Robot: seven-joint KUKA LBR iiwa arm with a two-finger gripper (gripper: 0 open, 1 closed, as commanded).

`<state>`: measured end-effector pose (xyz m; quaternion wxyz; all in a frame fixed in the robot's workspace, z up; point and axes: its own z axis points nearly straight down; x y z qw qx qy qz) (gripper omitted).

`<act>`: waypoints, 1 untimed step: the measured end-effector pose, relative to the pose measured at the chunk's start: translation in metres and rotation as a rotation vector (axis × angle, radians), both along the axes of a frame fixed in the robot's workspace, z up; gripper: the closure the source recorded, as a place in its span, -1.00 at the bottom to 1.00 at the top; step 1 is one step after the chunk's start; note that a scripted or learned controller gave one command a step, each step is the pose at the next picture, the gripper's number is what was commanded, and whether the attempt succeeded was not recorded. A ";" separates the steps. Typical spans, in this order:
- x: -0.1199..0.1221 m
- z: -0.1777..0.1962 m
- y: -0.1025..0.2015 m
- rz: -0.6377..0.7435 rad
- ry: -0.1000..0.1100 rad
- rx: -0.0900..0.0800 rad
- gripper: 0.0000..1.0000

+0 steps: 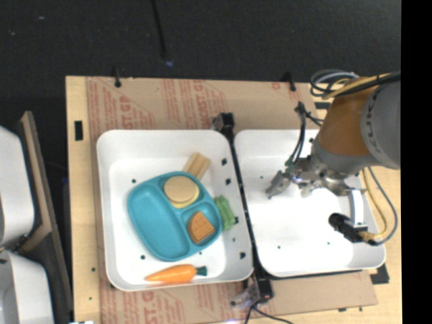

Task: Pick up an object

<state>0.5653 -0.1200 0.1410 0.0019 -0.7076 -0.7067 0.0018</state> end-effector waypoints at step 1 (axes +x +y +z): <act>0.007 0.023 0.017 0.002 -0.008 0.000 -1.00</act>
